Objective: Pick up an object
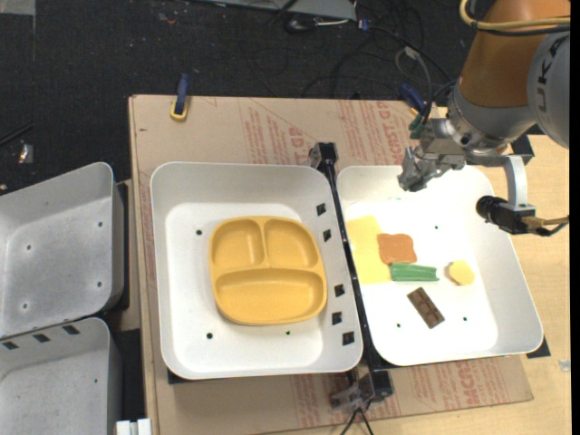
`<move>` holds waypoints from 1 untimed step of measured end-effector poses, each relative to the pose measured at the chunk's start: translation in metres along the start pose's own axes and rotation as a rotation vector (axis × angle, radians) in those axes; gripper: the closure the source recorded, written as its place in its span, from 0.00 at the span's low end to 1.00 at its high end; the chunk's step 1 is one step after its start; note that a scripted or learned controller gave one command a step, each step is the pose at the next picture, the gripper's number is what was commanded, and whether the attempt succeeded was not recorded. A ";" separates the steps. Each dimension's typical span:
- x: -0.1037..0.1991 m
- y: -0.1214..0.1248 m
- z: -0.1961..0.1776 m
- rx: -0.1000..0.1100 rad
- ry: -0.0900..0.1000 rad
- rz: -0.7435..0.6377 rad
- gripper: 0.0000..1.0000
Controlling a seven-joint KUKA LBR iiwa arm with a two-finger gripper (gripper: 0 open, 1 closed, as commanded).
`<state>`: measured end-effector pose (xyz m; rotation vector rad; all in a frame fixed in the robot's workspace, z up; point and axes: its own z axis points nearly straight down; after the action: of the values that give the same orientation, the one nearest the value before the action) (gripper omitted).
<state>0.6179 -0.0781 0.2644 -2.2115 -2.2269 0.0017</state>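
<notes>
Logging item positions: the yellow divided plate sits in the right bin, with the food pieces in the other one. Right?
Not quite. The camera view shows the yellow divided plate in the left bin; the food pieces, such as the green piece, lie in the right bin.

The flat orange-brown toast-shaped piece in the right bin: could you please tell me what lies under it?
The flat orange-brown toast-shaped piece overlaps the pale yellow flat square sheet, which lies on the right white bin floor. The sheet's covered part is hidden. A green bar touches its lower edge.

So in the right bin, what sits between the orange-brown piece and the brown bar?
In the camera view, the green stick lies between the orange-brown piece and the brown bar.
</notes>
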 end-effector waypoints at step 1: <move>0.057 -0.015 0.014 0.000 0.000 0.000 1.00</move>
<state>0.6023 -0.0216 0.2503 -2.2116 -2.2275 0.0018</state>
